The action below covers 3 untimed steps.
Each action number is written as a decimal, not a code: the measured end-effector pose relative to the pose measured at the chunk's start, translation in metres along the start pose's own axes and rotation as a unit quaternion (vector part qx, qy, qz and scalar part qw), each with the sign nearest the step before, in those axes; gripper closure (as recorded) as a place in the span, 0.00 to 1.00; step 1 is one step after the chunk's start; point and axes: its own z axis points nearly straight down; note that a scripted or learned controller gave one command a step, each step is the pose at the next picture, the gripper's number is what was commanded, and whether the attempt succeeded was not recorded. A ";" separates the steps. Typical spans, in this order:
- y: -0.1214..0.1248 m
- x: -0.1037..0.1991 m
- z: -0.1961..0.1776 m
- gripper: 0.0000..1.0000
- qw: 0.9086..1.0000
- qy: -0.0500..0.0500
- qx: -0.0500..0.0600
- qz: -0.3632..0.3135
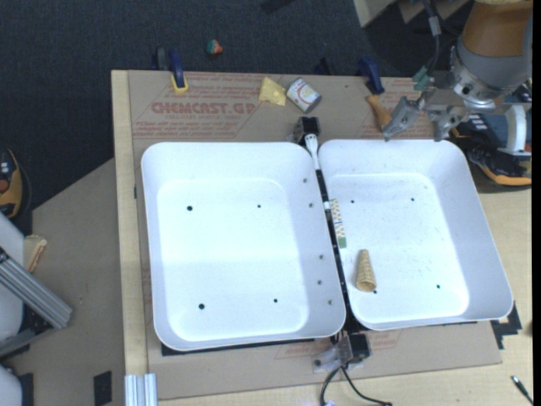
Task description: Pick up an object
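A small tan cone-shaped object (364, 271) lies in the right bin (482, 252), near its left wall and toward the front. The gripper (421, 122) hangs above the back edge of the right bin, far behind the cone. Its two grey fingers (399, 118) are spread apart with nothing between them. The arm's orange band (499, 24) rises at the top right.
The left bin (161, 227) sits beside the right one, joined by a black strip with a small label (336, 220). On the cardboard behind the bins lie a yellow piece (272, 92), a small white box (303, 95), an orange piece (379, 108) and blue clamps (177, 70).
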 end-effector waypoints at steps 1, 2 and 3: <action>-0.049 0.112 -0.117 0.00 1.000 0.001 -0.006 -0.005; -0.048 0.106 -0.121 1.00 1.000 0.000 -0.003 -0.001; -0.035 0.196 -0.028 1.00 1.000 0.001 0.005 -0.004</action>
